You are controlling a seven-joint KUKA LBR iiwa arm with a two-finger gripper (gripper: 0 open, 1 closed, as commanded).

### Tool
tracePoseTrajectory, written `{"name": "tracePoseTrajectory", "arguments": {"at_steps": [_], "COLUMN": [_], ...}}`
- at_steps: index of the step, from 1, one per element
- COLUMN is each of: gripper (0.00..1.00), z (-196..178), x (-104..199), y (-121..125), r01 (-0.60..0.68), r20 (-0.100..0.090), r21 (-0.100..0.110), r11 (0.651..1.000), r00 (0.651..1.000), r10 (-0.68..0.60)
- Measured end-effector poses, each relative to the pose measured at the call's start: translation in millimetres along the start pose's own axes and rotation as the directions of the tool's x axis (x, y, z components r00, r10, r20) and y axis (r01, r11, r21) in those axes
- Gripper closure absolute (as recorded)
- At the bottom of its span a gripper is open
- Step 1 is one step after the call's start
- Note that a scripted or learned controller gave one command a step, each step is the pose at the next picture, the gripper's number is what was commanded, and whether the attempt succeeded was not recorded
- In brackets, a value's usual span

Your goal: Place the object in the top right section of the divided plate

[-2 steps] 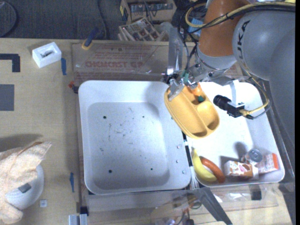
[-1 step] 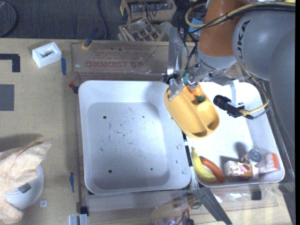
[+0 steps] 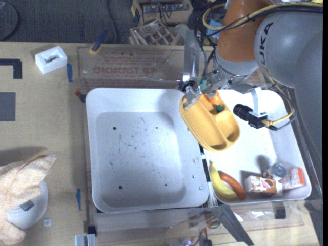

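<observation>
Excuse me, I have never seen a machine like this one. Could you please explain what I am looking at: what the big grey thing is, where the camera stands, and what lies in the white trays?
The big grey and orange thing is a robot arm. It reaches in from the right of the picture. The one camera is fixed above the bench and looks down at a slant.

On the bench stand two shallow white bins side by side. The left bin shows only small dark specks on its floor. In the right bin a yellow divided plate rests tilted over the border between the bins. The gripper is at the plate's upper end, beside a small orange object. Whether it holds anything I cannot tell.

Near the right bin's lower edge lie a toy banana, a red sausage-like toy and a small carton.
</observation>
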State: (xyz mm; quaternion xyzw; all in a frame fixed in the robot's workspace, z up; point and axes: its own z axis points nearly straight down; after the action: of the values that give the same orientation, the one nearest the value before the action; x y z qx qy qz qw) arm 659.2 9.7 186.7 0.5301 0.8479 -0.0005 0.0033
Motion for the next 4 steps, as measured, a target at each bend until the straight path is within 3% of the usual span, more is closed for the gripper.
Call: {"name": "tracePoseTrajectory", "arguments": {"at_steps": [4], "gripper": [0.0], "z": [0.0], "x": [0.0], "y": [0.0], "r01": [0.0], "r20": [0.0], "r21": [0.0], "r11": [1.0], "r00": [1.0], "r10": [0.0]}}
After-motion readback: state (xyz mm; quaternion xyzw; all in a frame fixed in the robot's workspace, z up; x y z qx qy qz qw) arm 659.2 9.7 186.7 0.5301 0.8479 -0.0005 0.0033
